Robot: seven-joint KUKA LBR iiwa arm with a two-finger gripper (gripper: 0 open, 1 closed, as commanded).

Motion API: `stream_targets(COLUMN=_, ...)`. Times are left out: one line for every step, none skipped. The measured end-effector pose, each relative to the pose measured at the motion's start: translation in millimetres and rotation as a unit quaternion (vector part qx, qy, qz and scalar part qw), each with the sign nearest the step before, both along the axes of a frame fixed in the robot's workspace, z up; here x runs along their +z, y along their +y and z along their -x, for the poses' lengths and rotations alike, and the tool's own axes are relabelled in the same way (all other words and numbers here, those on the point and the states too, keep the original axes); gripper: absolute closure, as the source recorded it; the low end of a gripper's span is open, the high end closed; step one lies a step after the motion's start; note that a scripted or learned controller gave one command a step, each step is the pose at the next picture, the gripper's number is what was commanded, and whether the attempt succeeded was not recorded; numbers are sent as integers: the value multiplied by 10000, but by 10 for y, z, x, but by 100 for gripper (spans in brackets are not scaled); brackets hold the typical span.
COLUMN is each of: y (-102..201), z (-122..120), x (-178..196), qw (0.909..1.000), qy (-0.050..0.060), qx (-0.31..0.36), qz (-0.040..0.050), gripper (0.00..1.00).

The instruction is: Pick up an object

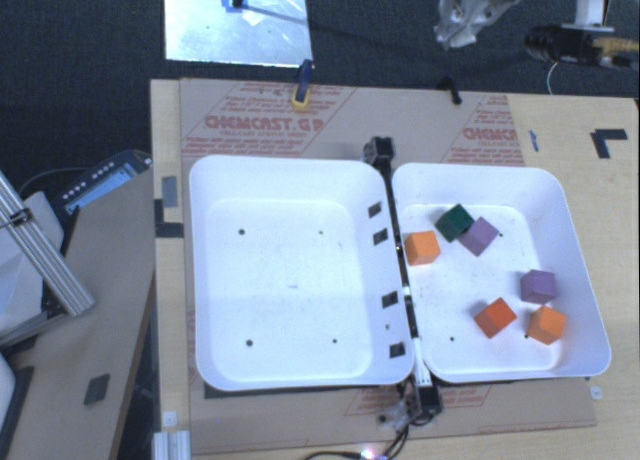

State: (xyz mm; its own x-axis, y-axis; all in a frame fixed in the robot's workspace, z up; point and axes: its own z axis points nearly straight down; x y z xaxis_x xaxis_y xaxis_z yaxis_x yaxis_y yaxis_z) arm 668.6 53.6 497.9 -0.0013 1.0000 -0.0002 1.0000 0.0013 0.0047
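Observation:
The right bin (570, 238) holds several small blocks. A dark green block (455, 221) touches a purple block (479, 235) near the bin's back. An orange block (422, 247) lies by the divider. Another purple block (538, 286) sits to the right, with two orange blocks (495, 317) (546, 324) near the front. My gripper (457, 36) hangs high at the top of the view, well behind the bins and far from every block. Nothing shows between its fingertips.
The left bin (215, 248) stands beside the right one, joined by a black clipped divider (392, 248). A shiny metal sheet (237, 6) lies at the back left. A yellow clip (300, 98) sits on the cardboard behind the bins.

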Motion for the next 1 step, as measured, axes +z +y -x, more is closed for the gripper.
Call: stream_targets(y=-135, z=1, x=133, qw=10000, qy=6, qx=-3, qz=1, gripper=100)
